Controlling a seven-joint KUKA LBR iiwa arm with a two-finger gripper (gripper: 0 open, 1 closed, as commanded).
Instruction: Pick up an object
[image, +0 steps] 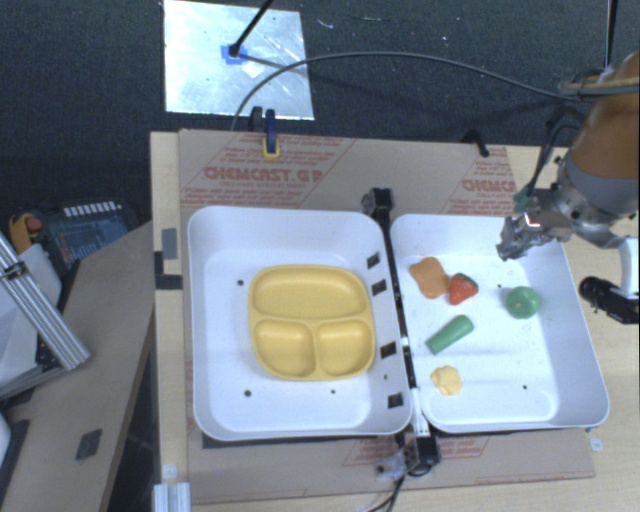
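Note:
The right bin (570, 385) holds several small toy foods: an orange piece (428, 277), a red piece (461, 289) touching it, a round green ball (521, 301), a long green piece (449, 334) and a small yellow piece (446, 380). My gripper (513, 243) hangs over the bin's far right part, above and a little left of the green ball, with nothing seen in it. The arm comes in from the upper right.
The left bin (215, 300) holds a yellow three-compartment plate (308, 320). A black divider (390, 300) runs between the bins. A silver sheet (235, 60) lies at the back, with cables across the dark floor.

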